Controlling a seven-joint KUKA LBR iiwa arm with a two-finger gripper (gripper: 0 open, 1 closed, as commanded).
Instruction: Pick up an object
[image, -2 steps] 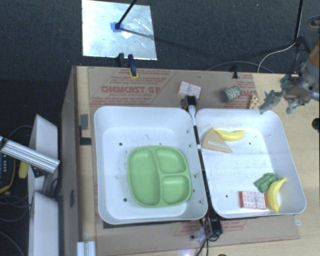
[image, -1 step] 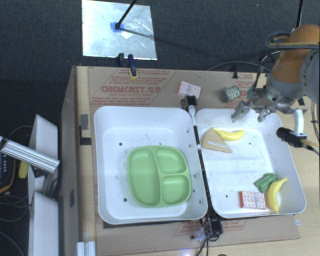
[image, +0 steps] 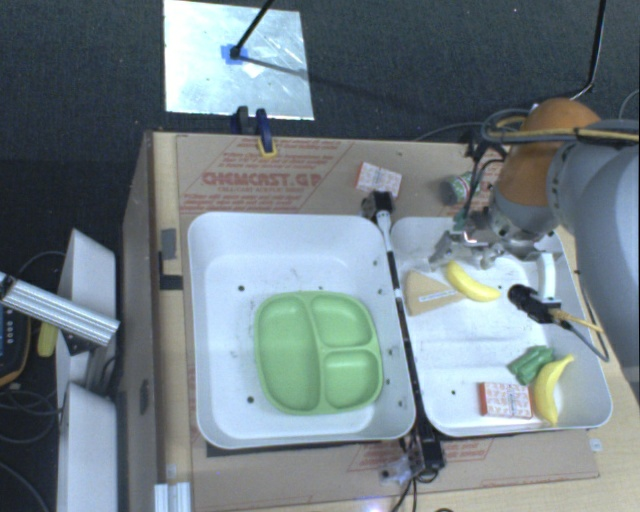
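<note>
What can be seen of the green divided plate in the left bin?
The green divided plate is pale green, looks like smooth plastic, and has a rounded-square outline with a raised rim. Ridges split it into three wells: one large on the left, two smaller on the right. All three wells look bare. It lies flat and upright on the floor of the left bin, toward the bin's near right part, apart from the walls. Nothing touches it but the bin floor.
</note>
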